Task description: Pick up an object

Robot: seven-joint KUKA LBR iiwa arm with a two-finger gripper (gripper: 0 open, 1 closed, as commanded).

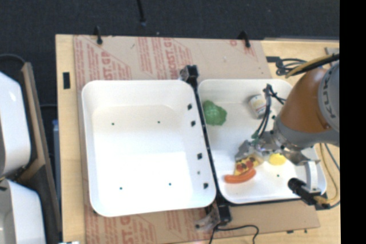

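Observation:
The arm reaches into the right bin (229, 94) from the right, and my gripper (250, 152) is low over the bin floor near its front middle. Right under and beside it lies a small multicoloured red and yellow object (246, 166). An orange-red carrot-shaped piece (239, 178) lies just in front of that, near the bin's front wall. A yellow object (277, 160) sits to the gripper's right, partly under the wrist. A green leafy object (214, 113) lies at the bin's left side. A small grey and white object (257, 103) rests at the back.
The left bin (143, 100) stands beside the right one, divided from it by a black rail (200, 134) with clips. Cardboard (143, 54) covers the bench behind the bins. Cables (286, 66) run at the back right.

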